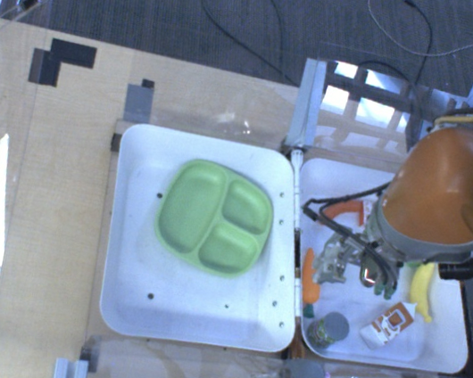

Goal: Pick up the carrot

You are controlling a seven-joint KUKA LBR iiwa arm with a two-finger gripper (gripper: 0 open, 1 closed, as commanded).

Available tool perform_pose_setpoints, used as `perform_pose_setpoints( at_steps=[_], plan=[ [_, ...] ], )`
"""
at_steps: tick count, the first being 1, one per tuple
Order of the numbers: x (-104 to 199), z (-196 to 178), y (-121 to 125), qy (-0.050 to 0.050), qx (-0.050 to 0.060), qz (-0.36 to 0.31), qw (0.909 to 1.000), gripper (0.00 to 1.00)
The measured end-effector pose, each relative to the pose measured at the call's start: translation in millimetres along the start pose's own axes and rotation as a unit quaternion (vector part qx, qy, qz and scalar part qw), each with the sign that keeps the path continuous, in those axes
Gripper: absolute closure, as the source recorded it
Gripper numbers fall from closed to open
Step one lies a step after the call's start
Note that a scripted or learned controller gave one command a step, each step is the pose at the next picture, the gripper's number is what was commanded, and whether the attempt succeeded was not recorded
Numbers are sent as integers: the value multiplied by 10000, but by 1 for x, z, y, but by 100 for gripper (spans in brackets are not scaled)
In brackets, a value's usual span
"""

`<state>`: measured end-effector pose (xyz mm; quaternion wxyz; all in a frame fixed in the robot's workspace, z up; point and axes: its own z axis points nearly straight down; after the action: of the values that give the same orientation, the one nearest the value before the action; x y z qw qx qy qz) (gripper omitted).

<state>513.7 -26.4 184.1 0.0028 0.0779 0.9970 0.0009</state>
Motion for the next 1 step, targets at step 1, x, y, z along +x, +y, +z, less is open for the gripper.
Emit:
perform_pose_setpoints(
  at_steps=[1],
  plan=[
    [32, 2, 43, 26, 8, 1184, 9930, 100]
  ],
)
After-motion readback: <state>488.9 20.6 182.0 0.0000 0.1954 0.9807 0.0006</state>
